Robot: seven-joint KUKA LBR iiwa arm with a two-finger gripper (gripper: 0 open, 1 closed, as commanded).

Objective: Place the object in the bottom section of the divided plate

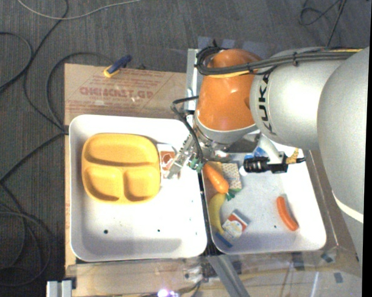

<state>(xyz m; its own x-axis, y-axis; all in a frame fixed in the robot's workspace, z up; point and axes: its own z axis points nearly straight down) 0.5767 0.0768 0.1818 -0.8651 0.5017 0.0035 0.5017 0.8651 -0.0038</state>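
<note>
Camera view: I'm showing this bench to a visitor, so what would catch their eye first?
The big grey arm with its orange band fills the upper right, reaching down between the bins. In the left bin lies a yellow divided plate. The right bin holds a carrot, a banana and a sausage.

grey arm (309, 100) — orange band (227, 91)

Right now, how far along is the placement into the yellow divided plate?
Done: nothing visibly; the yellow divided plate in the left white bin shows no object in any section. In hand: the gripper sits just right of the plate beside a small red-and-white item; whether it grips it is unclear. Left: setting an object in the plate's bottom section. The carrot, banana and sausage lie in the right bin.
</note>
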